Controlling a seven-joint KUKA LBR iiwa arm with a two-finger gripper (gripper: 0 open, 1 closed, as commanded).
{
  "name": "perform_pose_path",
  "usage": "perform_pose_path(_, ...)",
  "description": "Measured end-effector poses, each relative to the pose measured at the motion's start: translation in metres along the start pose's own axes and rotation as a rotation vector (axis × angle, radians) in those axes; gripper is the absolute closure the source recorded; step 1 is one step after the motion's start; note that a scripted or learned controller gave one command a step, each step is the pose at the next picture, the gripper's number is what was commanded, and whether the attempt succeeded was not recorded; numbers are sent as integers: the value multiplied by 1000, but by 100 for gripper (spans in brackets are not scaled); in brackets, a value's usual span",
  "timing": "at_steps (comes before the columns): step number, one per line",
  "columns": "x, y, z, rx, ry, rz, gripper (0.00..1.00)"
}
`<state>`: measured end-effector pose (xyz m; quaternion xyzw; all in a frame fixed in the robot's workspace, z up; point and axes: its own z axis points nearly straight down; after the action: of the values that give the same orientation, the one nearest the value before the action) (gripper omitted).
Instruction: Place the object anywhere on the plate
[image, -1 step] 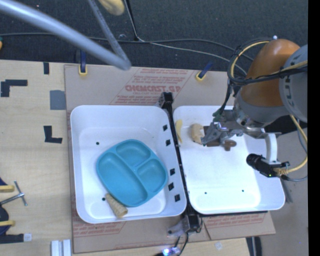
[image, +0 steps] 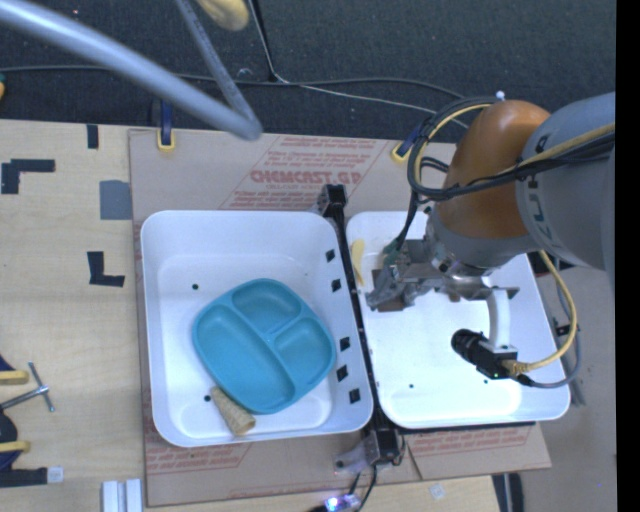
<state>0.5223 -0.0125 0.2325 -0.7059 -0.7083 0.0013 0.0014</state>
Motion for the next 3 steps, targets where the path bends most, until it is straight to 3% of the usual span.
perform_pose_path(3, 133, -24, 0, -1, 0, -2, 100)
